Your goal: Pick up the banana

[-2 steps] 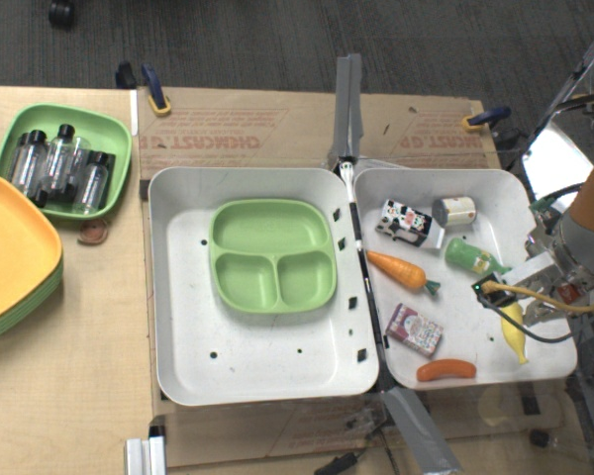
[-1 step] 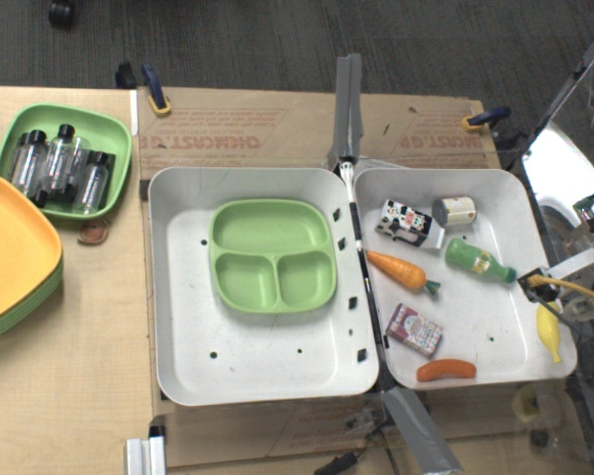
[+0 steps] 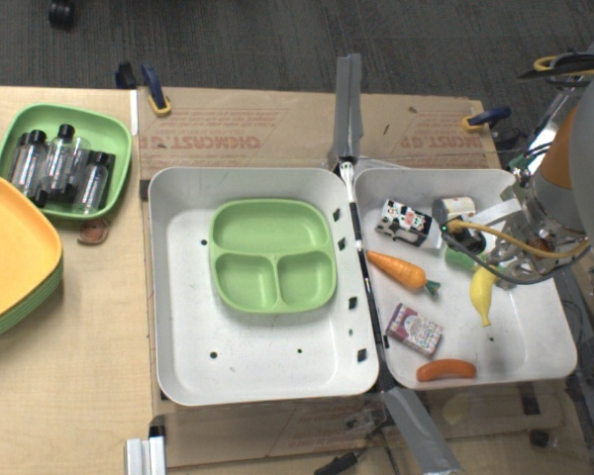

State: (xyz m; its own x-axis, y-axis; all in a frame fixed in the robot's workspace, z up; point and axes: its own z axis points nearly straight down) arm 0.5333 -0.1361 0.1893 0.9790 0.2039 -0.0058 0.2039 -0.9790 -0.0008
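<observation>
In the camera view the arm (image 3: 574,156) reaches in from the right, its wrist hung with cables over the right bin's (image 3: 544,359) far right side. The gripper (image 3: 503,258) sits low there, just above the banana's upper end; whether its claw is wide or narrow I cannot tell, as cables and brackets blur it.

The banana (image 3: 482,294) lies in the right bin, right of centre, yellow, pointing down toward the near rim. Left of it lies a carrot (image 3: 397,270); a small patterned card box (image 3: 416,329) sits below the carrot, and a red sausage-shaped item (image 3: 445,369) rests near the front rim. A black-and-white toy (image 3: 404,221) lies toward the back.

The left bin (image 3: 178,344) holds 1 green divided plate (image 3: 273,255). Bare white floor shows right of and below the banana, up to the bin's rim.
</observation>
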